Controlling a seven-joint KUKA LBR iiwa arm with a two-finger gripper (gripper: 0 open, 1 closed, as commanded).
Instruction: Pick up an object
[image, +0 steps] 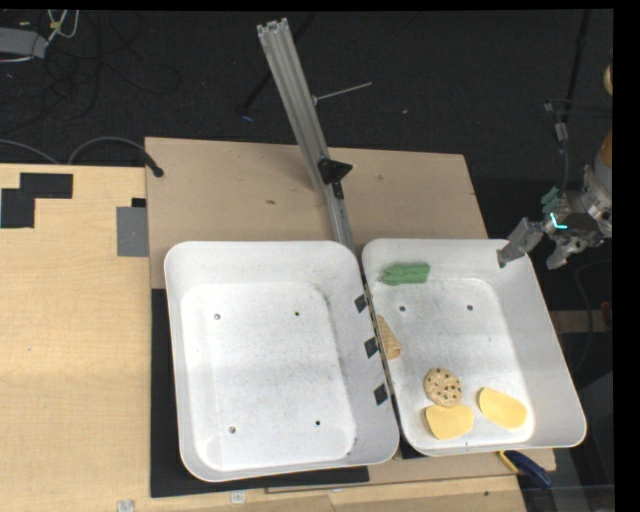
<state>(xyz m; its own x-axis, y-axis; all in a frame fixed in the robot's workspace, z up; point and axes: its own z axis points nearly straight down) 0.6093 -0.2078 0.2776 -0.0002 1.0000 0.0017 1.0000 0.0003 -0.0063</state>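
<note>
- The pincer (540, 245) hangs at about three o'clock in the camera view, just outside the upper right corner of the right bin (530, 300), above the dark floor and not over the bin's contents.
- Its two fingers are spread apart, one pointing toward the bin's corner and the other angled down to the right; nothing sits between them.
- The right bin holds the objects to pick. A green piece (405, 273) lies at its twelve o'clock edge, near the top wall.
- A tan crinkled piece (388, 338) rests at the bin's nine o'clock side, against the wall shared with the left bin (260, 270).
- A speckled cookie (442, 385) lies toward six o'clock, touching a yellow round slice (449, 422) just below it.
- A second yellow slice (502, 407) lies at about five o'clock, just beside the first.
- Both bins sit on the brown surface (240, 190), with a metal rail (300, 110) slanting up toward twelve o'clock.
</note>
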